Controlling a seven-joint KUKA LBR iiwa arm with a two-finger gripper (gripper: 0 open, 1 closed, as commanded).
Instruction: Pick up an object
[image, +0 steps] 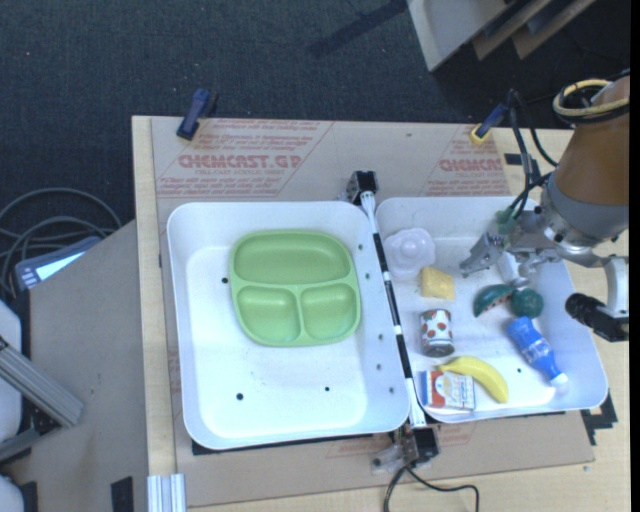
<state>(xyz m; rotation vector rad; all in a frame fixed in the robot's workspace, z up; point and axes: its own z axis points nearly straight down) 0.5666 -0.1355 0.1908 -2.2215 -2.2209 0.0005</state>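
The right bin (590, 385) holds a clear plastic cup (408, 248), a yellow block (436, 283), a small can with red spots (436, 331), a banana (480, 376), a small printed box (445, 392), a blue bottle (535, 347) and a dark green toy (508, 298). My gripper (500, 266) hangs over the back of that bin, just above the green toy and to the right of the yellow block. Its fingers are spread open and nothing is between them.
The left bin (200, 400) holds a green divided plate (295, 285). A raised rim (385, 300) separates the two bins. Blue clamps (195, 113) sit at the board's back corners. The arm's grey and orange body (595, 175) covers the right bin's back right corner.
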